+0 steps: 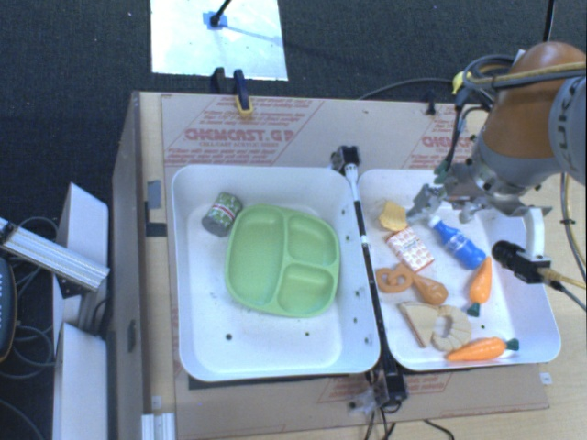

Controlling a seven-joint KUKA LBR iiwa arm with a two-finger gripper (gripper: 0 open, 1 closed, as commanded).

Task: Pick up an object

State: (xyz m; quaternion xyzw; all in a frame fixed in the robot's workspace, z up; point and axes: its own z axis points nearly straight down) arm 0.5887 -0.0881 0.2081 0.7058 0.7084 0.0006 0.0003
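While the arm (537, 117) reaches in over the right bin (541, 333), the hand (449, 202) sits low near that bin's far side, and honestly I can't tell how it stands, since the wrist and cabling cover too much of it. Nothing shows up gripped in it.

Stuff around the hand, all lying in the right bin:
- a blue bottle (458, 243) right below it, just beside or maybe touching, can't say which
- a yellow piece (393, 216) just off to the side toward the left bin
- a red and white packet (409, 249) a bit nearer the camera than that
- a pretzel (393, 280) and a brown drumstick-looking thing (430, 291) nearer still, touching each other
- an orange carrot (481, 282) on the arm's side of the bottle, standing roughly along the bin's length
- a tan wedge (418, 319) and a pale ring-shaped piece (450, 328) overlapping near the front edge
- a second carrot (478, 348) lying across the front of the bin, farthest from the hand

The left bin (197, 337) is well apart from the hand. It has a green divided tray (282, 259) in the middle and a small can (221, 214) lying on its side, touching the tray's far corner.

Both bins sit side by side on the counter (275, 131).
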